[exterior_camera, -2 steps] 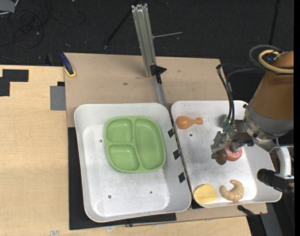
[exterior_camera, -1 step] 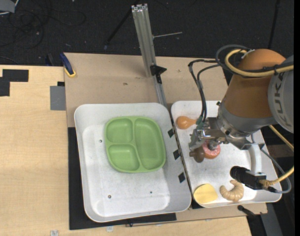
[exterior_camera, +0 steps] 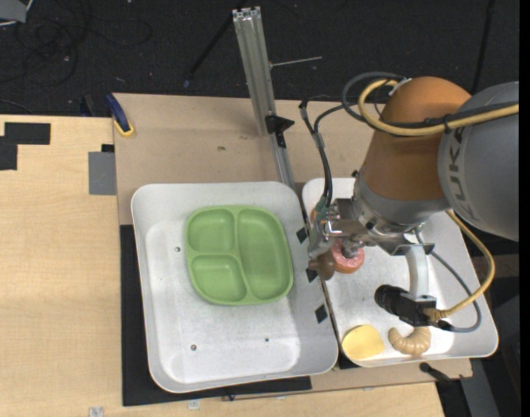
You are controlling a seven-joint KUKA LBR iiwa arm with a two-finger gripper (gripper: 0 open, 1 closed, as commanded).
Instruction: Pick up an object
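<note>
— Leftmost? Left bin (exterior_camera: 161, 320), bearing a green divided plate (exterior_camera: 239, 254).

— Next? Gripper (exterior_camera: 334, 248) low at the right bin's (exterior_camera: 473, 337) left edge, just beside a pinkish-red object (exterior_camera: 349, 260); perhaps touching it, hard to say.

— Fingers? Can't tell, hidden under the wrist.

— Further right? Yellow piece (exterior_camera: 362, 342), then a tan curled piece (exterior_camera: 411, 340), near the front rim.

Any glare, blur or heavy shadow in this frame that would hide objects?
Camera view: even light, no strong glare; green tray sharp in the left bin. The arm hides part of the right bin; the gripper area is cluttered and soft.
</note>
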